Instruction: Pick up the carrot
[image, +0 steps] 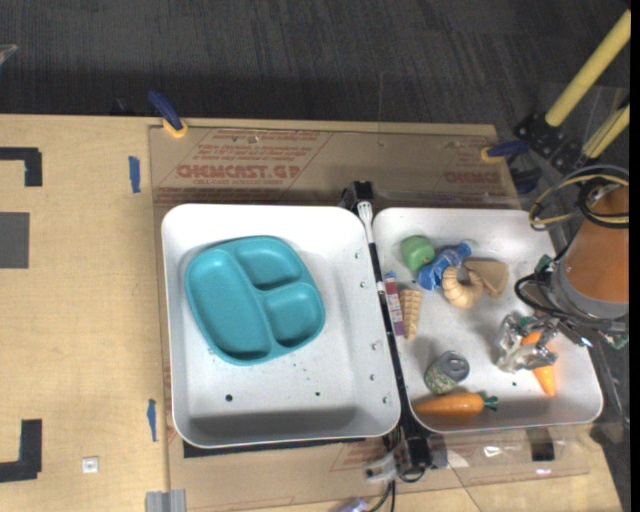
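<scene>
Hovering low in the right bin (575, 300), the gripper (524, 345) is sitting over bare white floor near that bin's right wall, its metal parts too tangled with cable to read, so I cannot tell how the jaws stand. The carrot (452, 404) is lying flat on its side, below and to the left of the jaws, close against the bin's near wall, green stub pointing right; nothing is touching it. A small orange piece (545, 379) is lying just below the jaws. Being apart from the carrot, the arm is probably lining up an approach. A tin (446, 371) is resting just above the carrot, likely crowding a grasp. Left of everything, a teal divided plate (254, 296) is filling the left bin (190, 400) on the cardboard-covered bench (70, 300).
</scene>
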